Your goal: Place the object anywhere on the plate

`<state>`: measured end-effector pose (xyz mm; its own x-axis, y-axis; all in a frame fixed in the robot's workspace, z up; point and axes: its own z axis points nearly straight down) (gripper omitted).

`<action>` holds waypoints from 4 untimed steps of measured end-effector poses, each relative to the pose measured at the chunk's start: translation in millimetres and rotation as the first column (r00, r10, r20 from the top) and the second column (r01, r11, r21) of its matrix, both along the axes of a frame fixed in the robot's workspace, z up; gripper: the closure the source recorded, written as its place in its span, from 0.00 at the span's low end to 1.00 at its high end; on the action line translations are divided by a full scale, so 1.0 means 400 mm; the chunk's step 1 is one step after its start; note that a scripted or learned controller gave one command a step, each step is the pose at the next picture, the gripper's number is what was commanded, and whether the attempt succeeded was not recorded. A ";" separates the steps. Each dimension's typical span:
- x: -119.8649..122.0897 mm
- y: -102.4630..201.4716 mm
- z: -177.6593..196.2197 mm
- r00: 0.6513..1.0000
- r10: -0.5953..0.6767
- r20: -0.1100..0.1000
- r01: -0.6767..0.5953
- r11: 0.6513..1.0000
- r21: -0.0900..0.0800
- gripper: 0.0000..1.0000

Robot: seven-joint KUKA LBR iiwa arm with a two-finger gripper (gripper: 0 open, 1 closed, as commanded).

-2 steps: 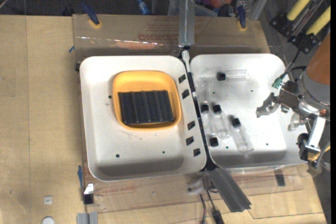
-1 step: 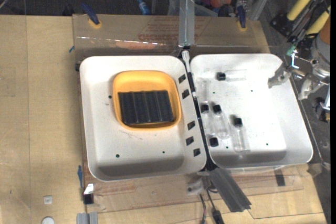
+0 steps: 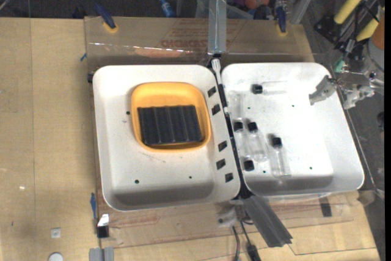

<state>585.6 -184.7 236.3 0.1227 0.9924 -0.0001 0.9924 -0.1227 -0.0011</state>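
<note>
1. Two white bins sat side by side on the bench: the left bin (image 3: 113, 131) and the right bin (image 3: 317, 150).
2. One orange plate (image 3: 170, 91) lay in the left bin, toward its far half.
3. One dark ribbed block (image 3: 169, 125) rested on the plate, covering most of its near part.
4. Several clear small bottles with black caps lay in the right bin. One bottle (image 3: 267, 89) lay near the far wall. The other bottles (image 3: 263, 147) were bunched near the divider, showing about four black caps; the clear bodies were hard to separate.
5. One gripper (image 3: 322, 92) hung over the far right corner of the right bin, well apart from the plate and the bottles.
6. Nothing showed between its fingers; whether the jaws stood wide or narrow could not be told.
</note>
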 end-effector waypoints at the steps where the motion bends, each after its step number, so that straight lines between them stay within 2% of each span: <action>1: 0.111 0.013 -0.121 0.943 0.332 0.004 -0.332 0.943 -0.002 0.00; 2: 0.175 -0.099 -0.084 0.824 0.567 0.005 -0.567 0.824 -0.006 0.00; 3: 0.208 -0.087 -0.082 0.688 0.726 0.004 -0.726 0.688 -0.007 0.00; 4: 0.201 -0.089 -0.029 0.599 0.800 0.004 -0.800 0.599 -0.009 0.00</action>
